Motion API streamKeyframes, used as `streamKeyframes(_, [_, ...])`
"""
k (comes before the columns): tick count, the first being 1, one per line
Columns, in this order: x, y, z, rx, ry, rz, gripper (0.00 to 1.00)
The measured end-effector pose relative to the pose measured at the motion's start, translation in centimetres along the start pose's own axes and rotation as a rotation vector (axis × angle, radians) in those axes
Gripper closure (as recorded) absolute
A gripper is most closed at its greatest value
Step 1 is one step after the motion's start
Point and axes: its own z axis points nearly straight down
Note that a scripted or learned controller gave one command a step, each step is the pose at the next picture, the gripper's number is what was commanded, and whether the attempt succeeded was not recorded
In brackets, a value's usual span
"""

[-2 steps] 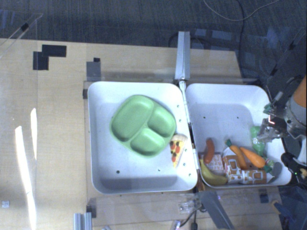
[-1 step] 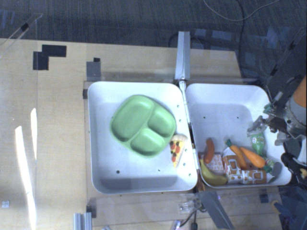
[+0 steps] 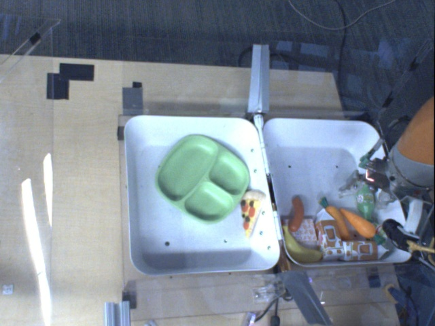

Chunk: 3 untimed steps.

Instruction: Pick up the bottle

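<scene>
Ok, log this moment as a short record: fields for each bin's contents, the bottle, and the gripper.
left bin: green three-compartment plastic plate; toy pizza slice by the right wall
right bin: yellow banana, red sausage, two orange carrots, printed carton
bottle: small green translucent bottle, near the right edge
gripper: over the bottle; grasp cannot be judged
</scene>
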Motion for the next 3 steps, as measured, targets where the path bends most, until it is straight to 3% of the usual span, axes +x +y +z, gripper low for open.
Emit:
streamKeyframes(1, [0.9, 2.4, 3.9, -0.008, 0.001, 0.01, 0.0])
streamKeyframes(2, [1.1, 2.6, 2.7, -0.014, 0.003, 0.0, 1.0])
streamKeyframes(3, [10.1, 2.9, -7.2, -0.003, 0.001, 0.071, 1.0])
